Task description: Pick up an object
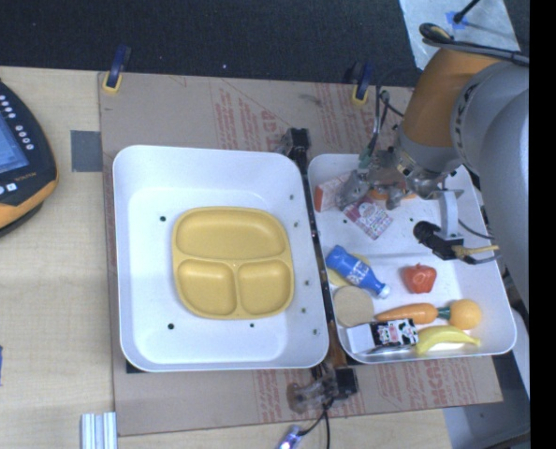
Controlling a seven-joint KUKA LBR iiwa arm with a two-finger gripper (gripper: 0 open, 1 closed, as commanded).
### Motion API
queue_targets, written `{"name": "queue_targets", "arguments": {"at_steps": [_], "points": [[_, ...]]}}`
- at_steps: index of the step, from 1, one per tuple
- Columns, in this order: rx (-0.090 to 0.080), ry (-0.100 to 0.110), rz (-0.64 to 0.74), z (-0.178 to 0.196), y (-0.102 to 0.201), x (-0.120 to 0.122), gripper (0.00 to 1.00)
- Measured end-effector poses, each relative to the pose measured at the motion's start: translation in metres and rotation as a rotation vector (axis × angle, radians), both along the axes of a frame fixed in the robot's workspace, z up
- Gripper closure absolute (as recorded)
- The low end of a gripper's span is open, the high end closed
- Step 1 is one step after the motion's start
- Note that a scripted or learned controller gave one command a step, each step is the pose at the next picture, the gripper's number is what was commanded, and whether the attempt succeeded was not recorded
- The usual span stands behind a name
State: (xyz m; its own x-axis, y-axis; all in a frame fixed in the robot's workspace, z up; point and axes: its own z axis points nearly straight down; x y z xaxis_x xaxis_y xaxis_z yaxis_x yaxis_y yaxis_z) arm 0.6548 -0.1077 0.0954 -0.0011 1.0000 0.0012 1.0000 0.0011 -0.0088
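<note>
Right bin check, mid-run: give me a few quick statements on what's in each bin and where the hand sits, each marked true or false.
1. The yellow divided tray lies in the left bin. True.
2. The blue bottle lies in the left bin. False: it lies in the right bin, near the divider.
3. The hand is over the far end of the right bin, by a small patterned packet. True.
4. The banana sits at the far end of the right bin. False: it is at the near end, beside the carrot.
5. The red strawberry-like piece rests on the yellow tray. False: it is on the right bin's floor.
</note>
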Motion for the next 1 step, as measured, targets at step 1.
{"name": "queue_targets", "arguments": {"at_steps": [1], "points": [[-0.003, 0.002, -0.001, -0.0035, 0.0049, -0.0004, 0.0]]}}
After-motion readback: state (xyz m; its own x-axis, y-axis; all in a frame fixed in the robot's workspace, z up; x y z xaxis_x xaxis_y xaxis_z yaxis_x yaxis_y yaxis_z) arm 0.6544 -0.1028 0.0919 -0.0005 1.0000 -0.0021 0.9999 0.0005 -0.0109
